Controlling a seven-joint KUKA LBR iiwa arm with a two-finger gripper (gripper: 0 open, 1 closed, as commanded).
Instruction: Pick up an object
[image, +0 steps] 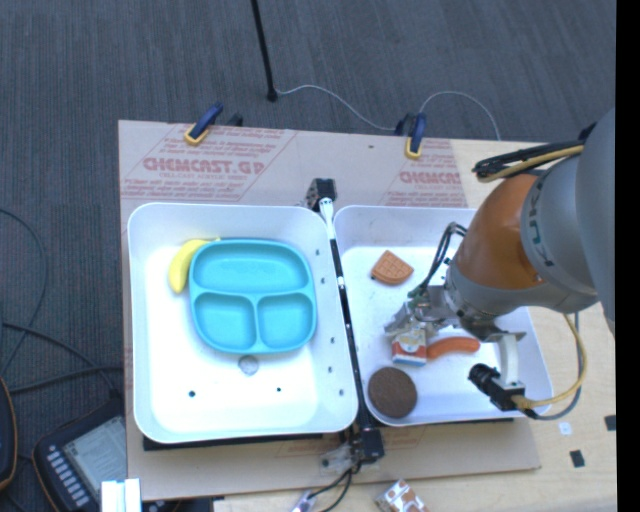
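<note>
Two bins on surface (200, 160). I see claw (418, 318) low in right bin (440, 222), over carton (410, 350), orange piece (452, 346) at its 3 o'clock. Can't tell claw's opening.

Loose objects in the two white bins

In the right bin (520, 400) lay a tan, wedge-shaped piece like toast (391, 268) near the far wall, flat and apart from the rest — and a dark brown round disc (392, 392) flat in the near left corner. Between them, mid-bin, a slim orange-red piece (452, 347) lay lengthwise beside a small white and red item (408, 351), the two touching or nearly so. In the left bin (150, 300) a light blue three-compartment tray (253, 296) sat flat — a yellow banana (184, 263) curved along its far left edge, touching it.
</note>
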